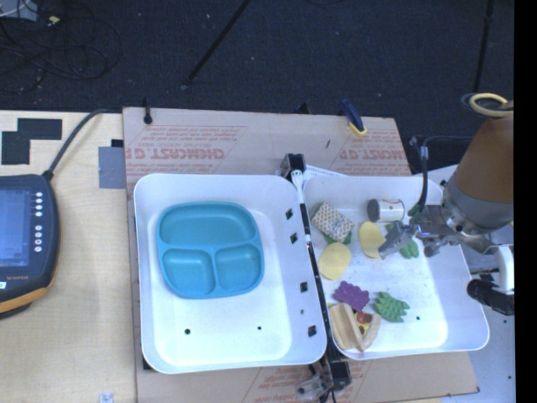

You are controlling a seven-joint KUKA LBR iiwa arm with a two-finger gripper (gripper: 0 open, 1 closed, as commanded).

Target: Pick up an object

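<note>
Hovering: gripper (401, 240), finger state unreadable, beside yellow lemon-like piece (372, 238) and green item (409, 248); crowding risks a glancing miss.

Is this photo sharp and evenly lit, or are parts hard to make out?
Camera view: even, soft light; both white bins bright, faint shadows; small toys like the purple one soft-edged; the gripper slightly blurred; floor above very dark.

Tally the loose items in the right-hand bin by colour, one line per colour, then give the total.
Yellow: 2, the two yellow pieces
Green: 2, the green toy and a small green piece by the gripper
Purple: 1, grapes
Checkered: 1, block
White and grey: 1, cylinder
Tan: 1, wedge
Total: 8
</note>
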